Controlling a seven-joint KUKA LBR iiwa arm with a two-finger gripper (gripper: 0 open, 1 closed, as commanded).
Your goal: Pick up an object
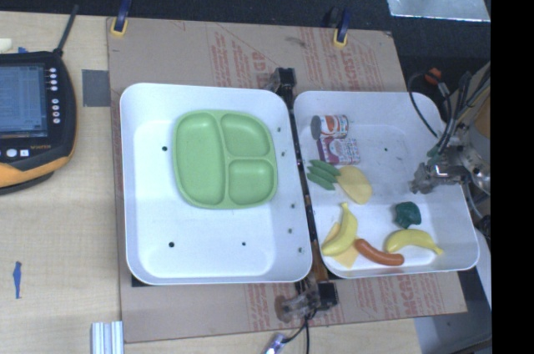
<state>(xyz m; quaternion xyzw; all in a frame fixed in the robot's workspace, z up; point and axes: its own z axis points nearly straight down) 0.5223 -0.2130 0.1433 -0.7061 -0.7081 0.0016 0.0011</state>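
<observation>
The two-finger metal gripper is seen low over the right shallow white plastic bin, near that bin's right wall; whether anything is clamped cannot be told. Within that bin, a small dark green toy lies just below the gripper, a curved yellow plastic banana sits nearer the bin's front wall, and a small tin can lies at its back left corner.

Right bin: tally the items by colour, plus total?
Yellow: 3, banana, banana, corn cob
Green: 2, bean pods, dark green piece
Red/orange: 1, sausage
White and red: 2, can, packet
Total: 8
</observation>
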